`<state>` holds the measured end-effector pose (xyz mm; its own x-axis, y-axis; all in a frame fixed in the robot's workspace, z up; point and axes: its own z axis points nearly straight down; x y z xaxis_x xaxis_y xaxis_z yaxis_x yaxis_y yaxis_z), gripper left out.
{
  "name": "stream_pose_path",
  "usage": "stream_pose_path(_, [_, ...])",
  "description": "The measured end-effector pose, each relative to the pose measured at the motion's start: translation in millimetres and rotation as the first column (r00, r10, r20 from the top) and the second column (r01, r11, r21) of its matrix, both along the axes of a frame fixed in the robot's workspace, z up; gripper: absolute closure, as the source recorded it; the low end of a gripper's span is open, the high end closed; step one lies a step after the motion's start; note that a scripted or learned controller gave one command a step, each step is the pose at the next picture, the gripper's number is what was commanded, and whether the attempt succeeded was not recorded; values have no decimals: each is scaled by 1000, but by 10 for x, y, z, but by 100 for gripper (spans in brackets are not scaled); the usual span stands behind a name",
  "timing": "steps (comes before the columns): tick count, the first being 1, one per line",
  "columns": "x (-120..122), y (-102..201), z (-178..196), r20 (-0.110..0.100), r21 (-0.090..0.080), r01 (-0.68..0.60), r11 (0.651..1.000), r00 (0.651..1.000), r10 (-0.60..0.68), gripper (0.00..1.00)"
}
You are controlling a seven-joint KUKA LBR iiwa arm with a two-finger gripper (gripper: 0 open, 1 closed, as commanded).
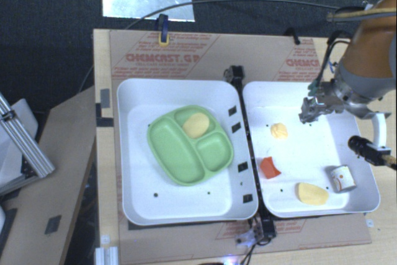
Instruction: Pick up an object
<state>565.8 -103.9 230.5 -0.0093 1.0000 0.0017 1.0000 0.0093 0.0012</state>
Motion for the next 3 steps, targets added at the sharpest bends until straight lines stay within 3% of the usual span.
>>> stream_pose_path(1, [-102, 634, 2, -1, 0, -1, 1000, 1000, 1, 100])
stream_pose_path(3, [-167, 1616, -21, -1, 0, -1, 1000, 1000, 1, 100])
